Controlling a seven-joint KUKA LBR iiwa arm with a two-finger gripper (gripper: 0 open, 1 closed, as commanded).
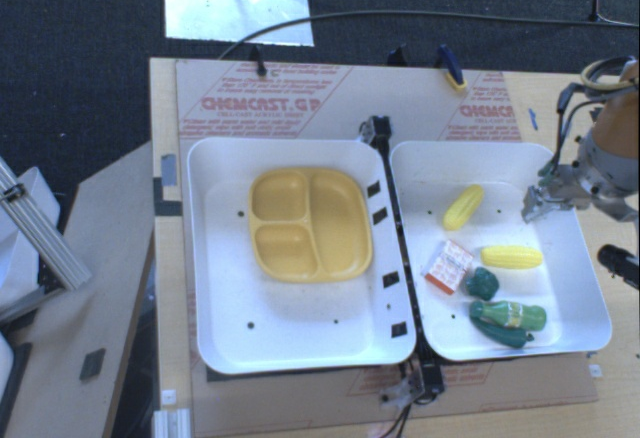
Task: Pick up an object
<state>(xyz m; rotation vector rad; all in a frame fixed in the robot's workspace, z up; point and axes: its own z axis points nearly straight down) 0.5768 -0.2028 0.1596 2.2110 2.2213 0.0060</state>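
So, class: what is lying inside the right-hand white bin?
Inside the right bin lie two yellow corn-like pieces, a small red-and-white packet, a dark green lump and a green bottle-shaped item. Whatever lies beneath these is covered.

Glossy yellow plastic tray (308,224)

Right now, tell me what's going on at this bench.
A grey robot arm reaches in over the right bin, its gripper hovering near the bin's far right side with nothing between the fingers. Below lie two yellow corn cobs, a small packet and green toys. The left bin holds a yellow divided plate.
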